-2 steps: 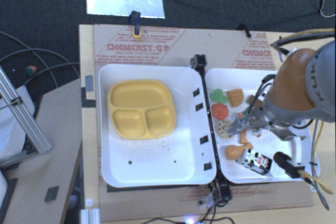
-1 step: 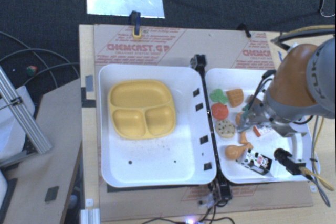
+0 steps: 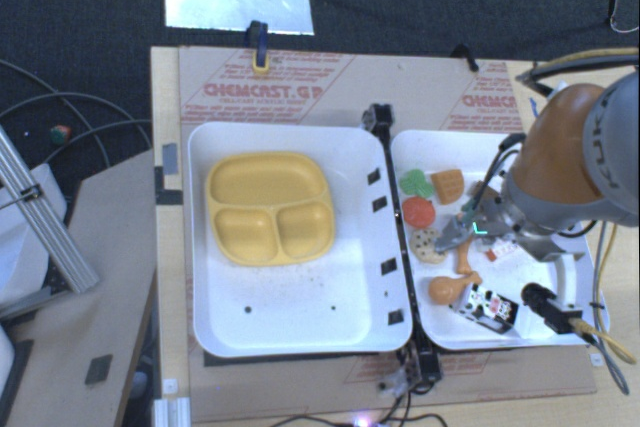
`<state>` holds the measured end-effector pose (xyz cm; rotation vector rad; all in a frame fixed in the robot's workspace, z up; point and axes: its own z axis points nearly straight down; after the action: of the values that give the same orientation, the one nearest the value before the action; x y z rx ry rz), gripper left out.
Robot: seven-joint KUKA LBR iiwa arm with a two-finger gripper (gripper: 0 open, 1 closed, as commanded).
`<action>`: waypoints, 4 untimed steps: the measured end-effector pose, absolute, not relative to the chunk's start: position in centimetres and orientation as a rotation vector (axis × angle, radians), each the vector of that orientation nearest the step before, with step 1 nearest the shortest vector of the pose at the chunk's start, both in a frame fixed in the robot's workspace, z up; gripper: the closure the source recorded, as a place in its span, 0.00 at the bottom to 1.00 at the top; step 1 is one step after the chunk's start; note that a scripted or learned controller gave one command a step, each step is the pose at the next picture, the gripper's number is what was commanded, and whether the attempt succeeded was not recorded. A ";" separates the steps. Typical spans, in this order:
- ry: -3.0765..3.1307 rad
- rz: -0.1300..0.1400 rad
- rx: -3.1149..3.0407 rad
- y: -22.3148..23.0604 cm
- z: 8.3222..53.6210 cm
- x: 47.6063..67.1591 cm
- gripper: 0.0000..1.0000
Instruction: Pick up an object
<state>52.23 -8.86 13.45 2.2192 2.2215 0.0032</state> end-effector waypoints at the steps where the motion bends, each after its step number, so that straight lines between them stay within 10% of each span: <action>1: 2.221 0.006 2.217 -8.9 14.5 52.3 1.00; 2: 2.221 0.006 2.218 -8.9 14.5 52.3 0.00; 3: 2.220 -0.002 2.225 -9.7 8.2 48.5 0.00; 4: 2.219 0.006 2.217 -9.7 9.6 48.9 1.00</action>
<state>48.87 -9.67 9.55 2.2169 2.2191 0.0061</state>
